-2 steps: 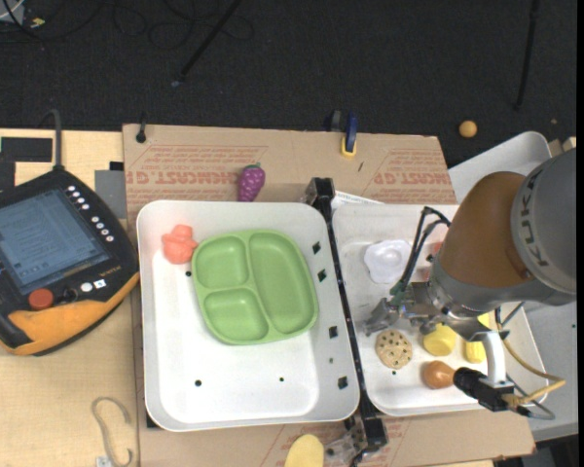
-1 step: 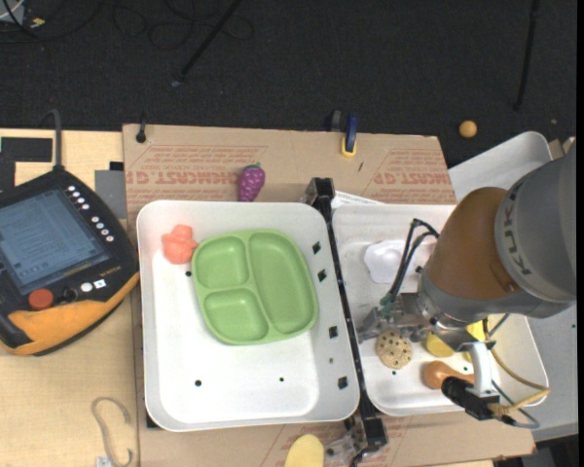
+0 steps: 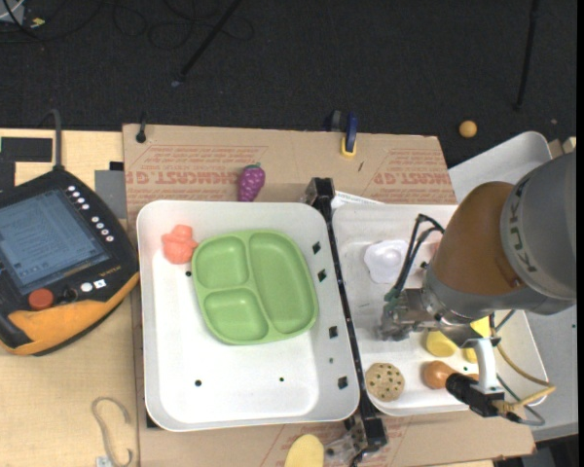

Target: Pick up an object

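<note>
The gripper [image 3: 397,321] sits low in the right bin [image 3: 535,353], at the frame's lower right; whether it is spread or closed cannot be told. Just beside it lie a yellow piece [image 3: 440,342], an orange ball [image 3: 435,374] and a speckled cookie [image 3: 383,381]. The left bin [image 3: 175,377] holds a green divided tray [image 3: 253,286] and a pink toy [image 3: 178,244].

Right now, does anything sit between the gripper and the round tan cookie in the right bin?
Nothing visible does. The gripper is low in the right white bin, and the round tan cookie lies just below it in the view, across bare bin floor.
</note>
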Tool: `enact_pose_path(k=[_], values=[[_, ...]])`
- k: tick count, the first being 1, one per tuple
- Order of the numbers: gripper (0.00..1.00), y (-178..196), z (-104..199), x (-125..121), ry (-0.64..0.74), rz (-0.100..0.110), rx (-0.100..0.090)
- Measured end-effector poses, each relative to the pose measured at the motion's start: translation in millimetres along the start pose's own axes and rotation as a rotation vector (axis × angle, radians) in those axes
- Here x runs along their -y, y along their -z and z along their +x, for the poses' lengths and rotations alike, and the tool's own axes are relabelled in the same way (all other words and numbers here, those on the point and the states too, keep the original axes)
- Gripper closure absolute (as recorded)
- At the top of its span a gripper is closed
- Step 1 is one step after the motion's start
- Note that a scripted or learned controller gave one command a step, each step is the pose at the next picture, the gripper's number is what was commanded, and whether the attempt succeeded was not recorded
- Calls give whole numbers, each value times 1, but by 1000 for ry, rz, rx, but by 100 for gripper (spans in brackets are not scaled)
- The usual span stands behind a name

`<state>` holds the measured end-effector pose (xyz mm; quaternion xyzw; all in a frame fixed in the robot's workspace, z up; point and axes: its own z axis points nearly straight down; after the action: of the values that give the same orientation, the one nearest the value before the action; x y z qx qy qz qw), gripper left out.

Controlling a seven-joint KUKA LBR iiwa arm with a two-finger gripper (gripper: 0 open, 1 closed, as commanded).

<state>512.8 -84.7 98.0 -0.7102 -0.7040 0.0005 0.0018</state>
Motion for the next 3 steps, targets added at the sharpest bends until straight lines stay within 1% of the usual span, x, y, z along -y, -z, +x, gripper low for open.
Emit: enact_pose_path(k=[1, 2, 3], values=[[100, 58, -3, 8, 1, -4, 2], [100, 120, 0, 7, 9, -6, 2], [100, 130, -1, 6, 9, -3, 1]])
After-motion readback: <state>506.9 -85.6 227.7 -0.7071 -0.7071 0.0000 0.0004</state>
